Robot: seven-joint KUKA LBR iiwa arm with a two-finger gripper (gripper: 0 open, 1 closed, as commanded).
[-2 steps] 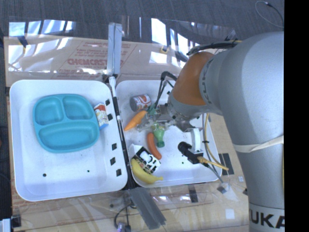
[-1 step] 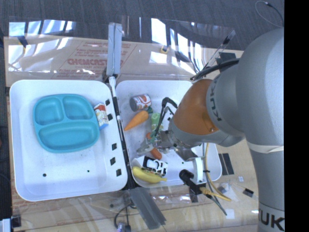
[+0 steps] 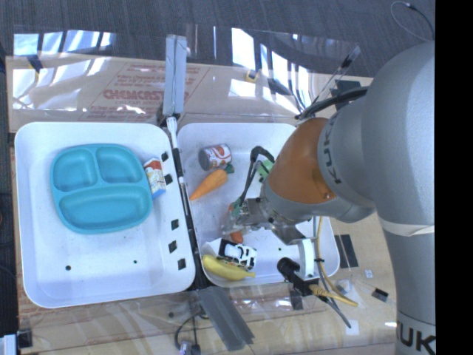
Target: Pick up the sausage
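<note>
Gripper low in the right bin

Gripper [image 3: 238,217] sits low in the right bin [image 3: 310,135], over a small reddish piece, possibly the sausage [image 3: 236,236]; whether anything is clamped cannot be told. Nearby lie a carrot [image 3: 208,184], a can [image 3: 216,156], a banana [image 3: 225,269] and a black-and-white item [image 3: 239,254]. The left bin [image 3: 29,220] bears a blue divided plate [image 3: 101,187] and a small carton [image 3: 154,177]. Red mirrored lettering marks the cardboard [image 3: 111,87] behind; the arm reads "KU".

Left white plastic bin [image 3: 37,220]: turquoise three-compartment plate [image 3: 101,186], small carton [image 3: 154,177] touching its right edge. Right white bin [image 3: 194,143]: tipped can [image 3: 215,156], orange carrot [image 3: 208,184], yellow banana [image 3: 225,269], black-and-white object [image 3: 239,254].
</note>
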